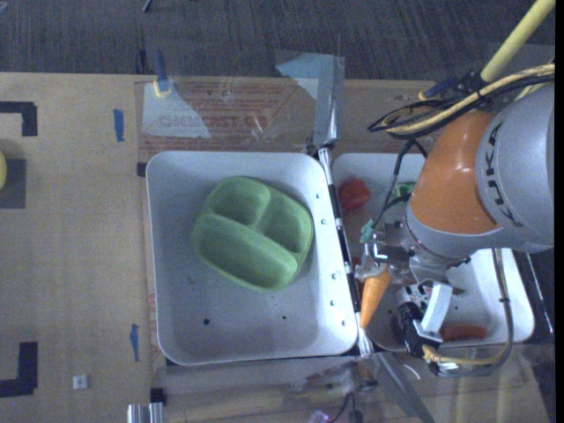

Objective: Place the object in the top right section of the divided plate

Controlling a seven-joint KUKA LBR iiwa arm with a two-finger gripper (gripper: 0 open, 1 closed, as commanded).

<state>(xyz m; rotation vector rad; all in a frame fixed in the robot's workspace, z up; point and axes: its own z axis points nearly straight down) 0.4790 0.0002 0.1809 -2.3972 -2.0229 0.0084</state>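
Hanging over the right bin (520,315), my arm (493,183) reaches in from the right, with the orange band sitting above the wrist.

Landmark: green divided plate (254,232), lying tilted in the left bin (176,263), slightly above that bin's middle. It has three sections, one long and two smaller.

Plate contents: all three sections show bare green.

Claw: my gripper (381,276) sits well to the right of the plate, just past the wall between the two bins. I cannot tell from this view how wide my fingers stand, because the wrist body covers them.

Task object: orange carrot (373,296), to the right of the plate and in the right bin, right against the dividing wall. It points down the frame with its tip low. Its upper end meets my claw, but I cannot tell if it is between the fingers or merely beside them.

Other items, all further right of the plate: a red object (353,194) near the right bin's upper left corner, a small green piece (404,189) partly hidden behind my arm, and a red-orange item (462,331) low in the right bin.

Cables: a yellow and black bundle (441,95) loops above my arm.
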